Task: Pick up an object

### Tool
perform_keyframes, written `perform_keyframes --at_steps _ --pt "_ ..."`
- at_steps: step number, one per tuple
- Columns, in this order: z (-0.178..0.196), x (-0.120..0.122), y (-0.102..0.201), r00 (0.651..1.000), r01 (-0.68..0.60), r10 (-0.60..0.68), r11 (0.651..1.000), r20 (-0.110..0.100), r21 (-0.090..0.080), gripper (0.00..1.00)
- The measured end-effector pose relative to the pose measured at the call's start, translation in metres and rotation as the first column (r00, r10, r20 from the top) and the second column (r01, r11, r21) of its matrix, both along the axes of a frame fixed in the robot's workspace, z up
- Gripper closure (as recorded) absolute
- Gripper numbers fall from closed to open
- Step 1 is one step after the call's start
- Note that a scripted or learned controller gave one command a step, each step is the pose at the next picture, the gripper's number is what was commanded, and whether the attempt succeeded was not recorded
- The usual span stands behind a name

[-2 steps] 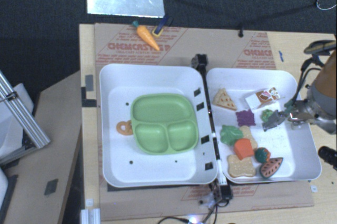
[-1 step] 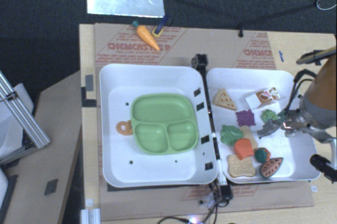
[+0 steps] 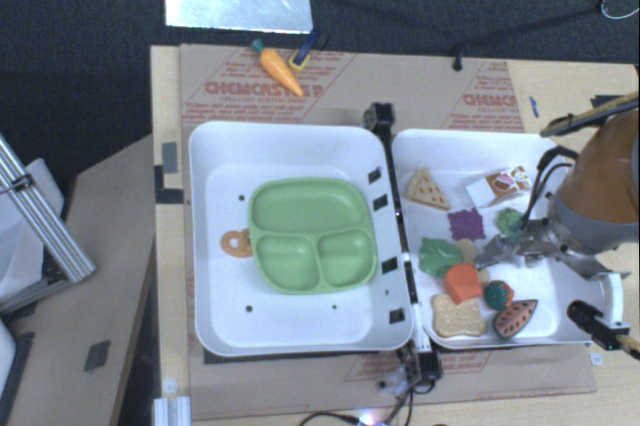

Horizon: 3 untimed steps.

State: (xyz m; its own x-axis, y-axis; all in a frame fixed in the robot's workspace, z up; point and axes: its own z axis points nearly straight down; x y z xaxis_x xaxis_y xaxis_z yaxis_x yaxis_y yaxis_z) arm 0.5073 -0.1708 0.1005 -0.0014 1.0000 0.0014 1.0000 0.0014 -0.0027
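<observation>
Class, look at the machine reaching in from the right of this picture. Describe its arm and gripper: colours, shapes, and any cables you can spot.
The arm is a thick, rounded body with an orange-brown band above a grey wrist section. A dark cable loops along its left side. The gripper is thin, dark grey metal, tapering toward the toys in the right bin. No markings are legible.

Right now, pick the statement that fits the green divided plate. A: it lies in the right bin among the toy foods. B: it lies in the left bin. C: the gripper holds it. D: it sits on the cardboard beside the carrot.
B: the green divided plate lies flat inside the left bin, with a small pretzel at its left edge.
</observation>
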Motion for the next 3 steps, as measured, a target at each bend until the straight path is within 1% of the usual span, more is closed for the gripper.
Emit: perform_keyframes --at_steps 1,2,3 --pt "-0.014 0.001 0.000 1.000 0.000 0.000 1.000 0.004 -0.001 0.00" --pt "-0.002 0.004 0.000 1.000 -0.001 0.001 1.000 0.010 0.000 1.00" --pt "0.045 -0.004 0.000 1.000 -0.002 0.002 1.000 0.008 -0.003 1.00"
